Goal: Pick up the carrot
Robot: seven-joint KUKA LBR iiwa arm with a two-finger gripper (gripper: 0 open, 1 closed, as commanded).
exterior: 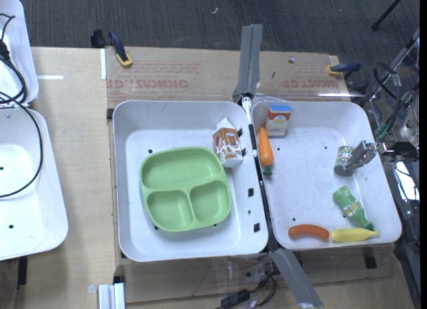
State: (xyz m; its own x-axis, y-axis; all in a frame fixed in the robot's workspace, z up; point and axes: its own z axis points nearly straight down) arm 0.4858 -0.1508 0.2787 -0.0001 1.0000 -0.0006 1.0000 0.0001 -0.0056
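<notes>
Nearest the camera, a hot dog (309, 232) and a banana (354, 235) lie along the right bin's (313, 174) front wall, on a wooden bench (80, 167) before dark carpet (200, 1). Against that bin's left wall lies the carrot (265, 149). At its right side, the gripper (363, 153) touches a small can (344, 157); its opening cannot be told.

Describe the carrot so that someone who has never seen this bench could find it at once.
Start at the right white bin and look along its left wall, next to the divider between the two bins. The carrot lies there lengthwise, just below a small carton in the far left corner. It is orange and tapered with a green stem end, unlike the reddish sausage at the near edge.
</notes>
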